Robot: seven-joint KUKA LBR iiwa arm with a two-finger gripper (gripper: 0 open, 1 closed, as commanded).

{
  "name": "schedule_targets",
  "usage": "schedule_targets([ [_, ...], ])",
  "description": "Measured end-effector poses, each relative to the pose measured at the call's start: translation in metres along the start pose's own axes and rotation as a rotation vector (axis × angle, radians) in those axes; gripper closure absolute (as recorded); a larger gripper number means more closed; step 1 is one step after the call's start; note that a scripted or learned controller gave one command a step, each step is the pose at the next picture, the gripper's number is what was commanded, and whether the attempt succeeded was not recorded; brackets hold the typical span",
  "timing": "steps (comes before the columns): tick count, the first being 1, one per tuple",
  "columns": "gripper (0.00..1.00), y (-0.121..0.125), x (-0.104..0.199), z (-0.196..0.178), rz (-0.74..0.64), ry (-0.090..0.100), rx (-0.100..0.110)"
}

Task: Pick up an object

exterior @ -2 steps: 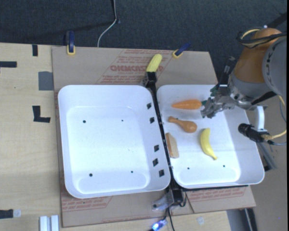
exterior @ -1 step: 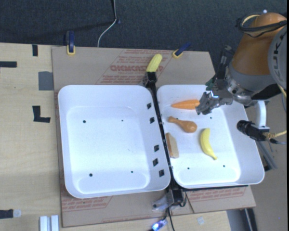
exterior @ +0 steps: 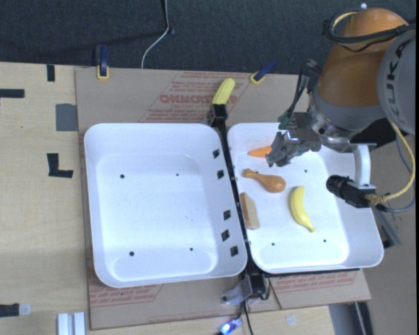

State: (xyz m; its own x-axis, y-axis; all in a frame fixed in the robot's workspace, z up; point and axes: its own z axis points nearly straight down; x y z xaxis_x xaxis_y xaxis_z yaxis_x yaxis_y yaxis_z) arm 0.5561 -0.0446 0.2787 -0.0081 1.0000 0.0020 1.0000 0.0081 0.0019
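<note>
1. Left bin: shallow, white, occupying the left half of the cardboard sheet laid on the surface. No risk attaches to it at this stage.

2. Divider: the shared rim between the two bins, dark clips along it. Risk: anything nudged leftward may wedge against it.

3. Brown stick-shaped item: lies lengthwise just beside the divider, in the right bin, toward its near left corner. Risk: too tight to the wall for a clean grasp from both sides.

4. Tan drumstick-like item: near the bin's left edge, mid-depth, just below the end effector. Risk: rounded and tapered, so likely to squirt out of a closing grip.

5. Orange carrot-like item: toward the far left part of the right bin, its right end hidden under the end effector. It appears the nearest candidate for the pick. Risk: a descent slightly off centre could land on its tip and push it toward the divider instead of straddling it.

6. End effector: dark, hanging over the far left part of the right bin; whether it is spread or pressed together cannot be told, and nothing is seen pinched in it.

7. Banana: yellow, mid-bin, well apart from the others. Risk: curved, may roll.
</note>
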Motion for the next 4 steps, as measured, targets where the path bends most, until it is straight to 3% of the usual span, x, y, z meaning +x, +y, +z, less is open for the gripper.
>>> schedule_targets([
  [1, 1.00, -0.012, 0.060, -0.076, 0.000, -0.001, -0.003],
  [2, 1.00, -0.018, 0.111, -0.111, 0.001, -0.001, 0.000],
  [3, 1.00, -0.040, 0.148, -0.083, 0.005, -0.003, 0.006],
  [4, 1.00, -0.042, 0.172, -0.117, 0.004, -0.002, 0.002],
])
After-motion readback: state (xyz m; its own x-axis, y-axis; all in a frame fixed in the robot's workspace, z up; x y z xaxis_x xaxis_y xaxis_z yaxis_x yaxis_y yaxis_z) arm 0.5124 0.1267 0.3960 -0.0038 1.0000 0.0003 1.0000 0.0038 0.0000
